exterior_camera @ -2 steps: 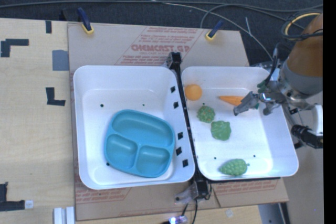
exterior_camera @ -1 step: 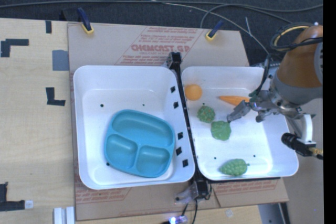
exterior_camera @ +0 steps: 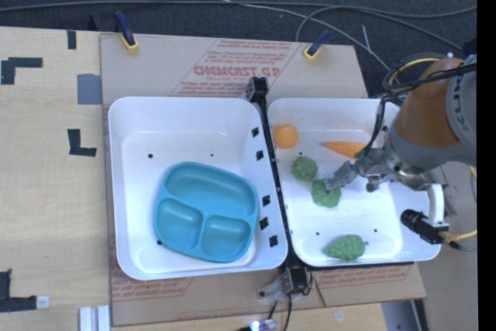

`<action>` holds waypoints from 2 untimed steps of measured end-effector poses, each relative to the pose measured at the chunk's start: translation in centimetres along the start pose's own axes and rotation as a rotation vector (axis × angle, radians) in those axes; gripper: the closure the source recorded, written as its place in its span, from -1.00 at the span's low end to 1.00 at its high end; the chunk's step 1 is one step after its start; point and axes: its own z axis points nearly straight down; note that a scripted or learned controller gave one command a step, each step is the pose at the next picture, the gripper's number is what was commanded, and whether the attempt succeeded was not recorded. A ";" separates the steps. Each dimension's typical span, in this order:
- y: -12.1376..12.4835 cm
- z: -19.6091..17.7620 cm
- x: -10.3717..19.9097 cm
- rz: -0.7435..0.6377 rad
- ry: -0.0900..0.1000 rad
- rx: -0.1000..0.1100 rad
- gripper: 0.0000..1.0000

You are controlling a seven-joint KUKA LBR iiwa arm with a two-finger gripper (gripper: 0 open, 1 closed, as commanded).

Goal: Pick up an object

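The arm (exterior_camera: 434, 120) reaches in from the right over the right bin (exterior_camera: 387, 244), and its claw (exterior_camera: 335, 184) hangs with its tip touching or just above a green lump (exterior_camera: 325, 194) in the middle of that bin; whether the claw is released or clenched I cannot tell. Both bins sit on a cardboard sheet (exterior_camera: 232, 66) on the bench, the left bin (exterior_camera: 124, 167) holding a blue divided tray (exterior_camera: 206, 211). Around the claw lie a carrot (exterior_camera: 345, 147) just beyond it, a second green lump (exterior_camera: 304, 167) to its left, an orange ball (exterior_camera: 286, 136) by the far left wall, and a third green lump (exterior_camera: 345, 247) near the front rim.
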 end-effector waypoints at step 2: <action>0.8 -6.7 1.0 -0.002 -0.001 -0.010 1.00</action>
